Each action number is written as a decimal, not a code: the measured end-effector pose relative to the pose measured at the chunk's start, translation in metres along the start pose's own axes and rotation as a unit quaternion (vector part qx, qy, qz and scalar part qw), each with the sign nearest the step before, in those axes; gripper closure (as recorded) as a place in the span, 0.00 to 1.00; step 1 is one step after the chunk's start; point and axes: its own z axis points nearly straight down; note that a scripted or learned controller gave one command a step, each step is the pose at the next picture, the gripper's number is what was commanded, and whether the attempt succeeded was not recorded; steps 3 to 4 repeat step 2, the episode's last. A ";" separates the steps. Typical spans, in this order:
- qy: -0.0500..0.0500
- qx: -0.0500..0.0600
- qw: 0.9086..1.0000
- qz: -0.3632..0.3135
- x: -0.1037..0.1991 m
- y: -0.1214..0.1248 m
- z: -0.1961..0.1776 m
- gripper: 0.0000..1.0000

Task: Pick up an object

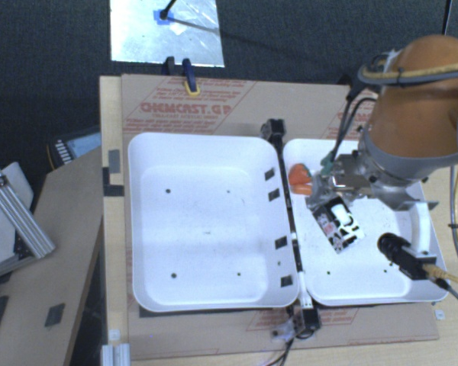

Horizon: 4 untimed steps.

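Where the right bin (366, 273) meets the black divider (288, 212), an orange object (299, 176) is seen lying near the gripper (335, 222). The gripper's opening cannot be told, and no hold on the object is observed.

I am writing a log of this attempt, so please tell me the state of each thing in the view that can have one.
Left shallow white plastic bin: lying flat.
Right shallow white plastic bin: lying flat, side by side against the left bin.
Orange rounded object: lying in the right bin by its left wall.
End effector: low over the right bin, near the orange object.
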 end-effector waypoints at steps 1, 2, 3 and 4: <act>0.001 -0.007 1.000 -0.004 0.027 0.054 -0.100 1.00; 0.002 -0.002 1.000 -0.005 0.087 0.027 -0.142 1.00; 0.002 -0.002 1.000 -0.005 0.087 0.027 -0.142 1.00; 0.002 -0.002 1.000 -0.005 0.087 0.027 -0.142 1.00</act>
